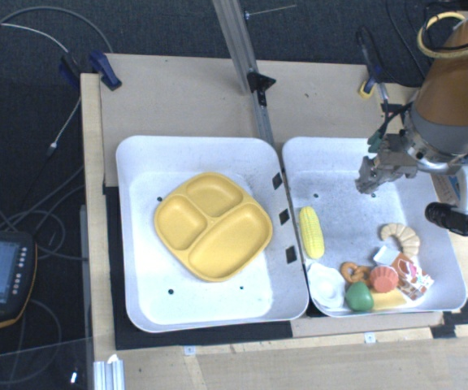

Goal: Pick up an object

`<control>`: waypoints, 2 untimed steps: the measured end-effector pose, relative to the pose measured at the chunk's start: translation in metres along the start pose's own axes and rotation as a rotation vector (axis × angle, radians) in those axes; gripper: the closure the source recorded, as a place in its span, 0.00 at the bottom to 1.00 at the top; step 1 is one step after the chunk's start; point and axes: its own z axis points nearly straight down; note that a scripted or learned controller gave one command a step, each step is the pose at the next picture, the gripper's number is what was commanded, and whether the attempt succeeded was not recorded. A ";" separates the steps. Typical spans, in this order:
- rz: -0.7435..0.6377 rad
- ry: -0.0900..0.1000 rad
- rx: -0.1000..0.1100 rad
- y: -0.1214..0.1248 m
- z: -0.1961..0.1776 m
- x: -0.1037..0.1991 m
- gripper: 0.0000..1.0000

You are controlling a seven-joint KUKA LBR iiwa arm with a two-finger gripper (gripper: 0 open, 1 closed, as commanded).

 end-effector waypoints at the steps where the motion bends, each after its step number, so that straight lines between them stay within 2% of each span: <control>1: -0.001 0.001 0.001 -0.014 -0.011 0.055 1.00; 2: 0.000 0.001 0.004 -0.035 0.000 0.108 1.00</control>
